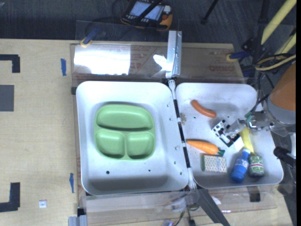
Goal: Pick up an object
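two bins sit side by side on the bench (37, 126). the left bin (84, 173) holds a divided tray (125, 131) near its middle. in the right bin (244, 94), a sausage (203, 108) lies toward the back, a carrot (203, 146) below it near the left wall, and a box (214, 163) just in front of the carrot. a bottle (240, 167) and a can (256, 166) stand side by side at the front right. the gripper (226, 130) is in the middle of this bin, right of the carrot.

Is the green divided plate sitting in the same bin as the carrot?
No: the green plate lies in the left bin, while the carrot lies in the right bin.
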Robot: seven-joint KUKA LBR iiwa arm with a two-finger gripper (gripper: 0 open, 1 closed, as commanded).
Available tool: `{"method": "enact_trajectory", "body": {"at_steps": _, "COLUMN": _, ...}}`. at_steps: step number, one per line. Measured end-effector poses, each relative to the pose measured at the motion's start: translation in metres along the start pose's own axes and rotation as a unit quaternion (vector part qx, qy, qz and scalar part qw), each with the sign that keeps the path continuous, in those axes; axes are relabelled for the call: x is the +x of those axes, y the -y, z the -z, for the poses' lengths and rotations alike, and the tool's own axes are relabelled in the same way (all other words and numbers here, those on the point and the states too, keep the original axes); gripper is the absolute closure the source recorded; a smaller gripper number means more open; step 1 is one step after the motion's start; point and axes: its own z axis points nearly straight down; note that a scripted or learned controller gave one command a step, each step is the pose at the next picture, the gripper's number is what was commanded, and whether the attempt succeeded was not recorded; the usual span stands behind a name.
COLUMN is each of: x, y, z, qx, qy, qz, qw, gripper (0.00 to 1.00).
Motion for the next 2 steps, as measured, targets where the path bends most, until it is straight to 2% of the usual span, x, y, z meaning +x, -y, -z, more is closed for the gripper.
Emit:
{"method": "enact_trajectory", "body": {"at_steps": 1, "x": -0.002, "y": -0.006, "z": 0.0, "qx": 0.001, "qy": 0.001, "qz": 0.028, "qw": 0.9996, "gripper": 0.0}}
{"method": "enact_trajectory", "body": {"at_steps": 2, "x": 0.009, "y": -0.009, "z": 0.001, "qx": -0.002, "qy": 0.013, "qz": 0.068, "qw": 0.9976, "gripper": 0.0}}
